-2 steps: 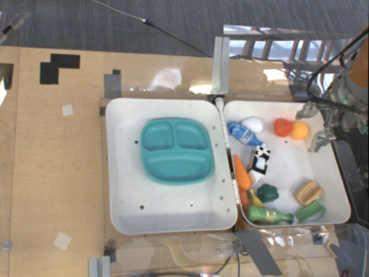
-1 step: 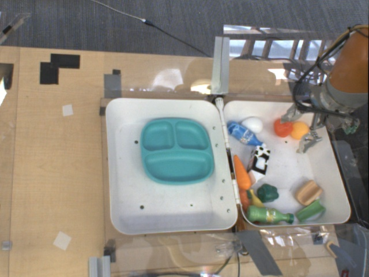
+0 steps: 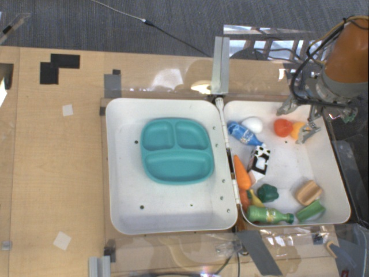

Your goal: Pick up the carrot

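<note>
The carrot (image 3: 242, 172) is orange and tapered. It lies lengthwise against the left wall of the right bin (image 3: 333, 172), its thick end toward the front. My gripper (image 3: 299, 119) hangs over the bin's back right part, well behind and to the right of the carrot. Its two fingers (image 3: 286, 106) are spread open with nothing between them. A red-orange round item (image 3: 282, 127) with a yellow-orange piece beside it lies just under the gripper.
Around the carrot lie a blue bottle (image 3: 243, 133), a white egg (image 3: 252, 123), a black-and-white toy (image 3: 261, 159), a dark green vegetable (image 3: 267, 193) and a green bottle (image 3: 270, 215). A tan block (image 3: 308, 192) sits front right. The left bin (image 3: 124, 201) holds a teal divided plate (image 3: 176, 150).
</note>
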`<state>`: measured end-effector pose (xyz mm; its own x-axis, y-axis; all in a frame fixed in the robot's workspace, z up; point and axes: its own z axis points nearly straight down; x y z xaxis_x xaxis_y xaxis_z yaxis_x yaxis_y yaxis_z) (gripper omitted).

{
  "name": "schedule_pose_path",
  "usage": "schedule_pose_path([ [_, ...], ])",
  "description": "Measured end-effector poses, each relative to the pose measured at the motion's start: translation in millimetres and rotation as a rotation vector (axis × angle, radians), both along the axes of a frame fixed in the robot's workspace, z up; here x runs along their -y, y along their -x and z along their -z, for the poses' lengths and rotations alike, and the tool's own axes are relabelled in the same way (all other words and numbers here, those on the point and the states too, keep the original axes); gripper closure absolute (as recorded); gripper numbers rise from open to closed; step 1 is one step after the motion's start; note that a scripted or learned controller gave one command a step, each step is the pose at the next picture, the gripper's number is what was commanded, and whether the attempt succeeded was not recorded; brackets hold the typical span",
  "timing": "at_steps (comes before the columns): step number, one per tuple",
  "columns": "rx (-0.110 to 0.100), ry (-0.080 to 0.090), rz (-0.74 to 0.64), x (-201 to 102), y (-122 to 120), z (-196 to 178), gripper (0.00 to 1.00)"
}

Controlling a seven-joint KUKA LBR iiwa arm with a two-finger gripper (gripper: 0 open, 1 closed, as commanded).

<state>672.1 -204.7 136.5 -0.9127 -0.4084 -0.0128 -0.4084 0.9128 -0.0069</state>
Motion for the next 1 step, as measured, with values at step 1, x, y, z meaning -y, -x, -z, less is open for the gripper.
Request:
schedule_pose_path([
  [1, -0.001, -0.002, 0.075, 0.1, 0.4, -3.4, 0.0],
])
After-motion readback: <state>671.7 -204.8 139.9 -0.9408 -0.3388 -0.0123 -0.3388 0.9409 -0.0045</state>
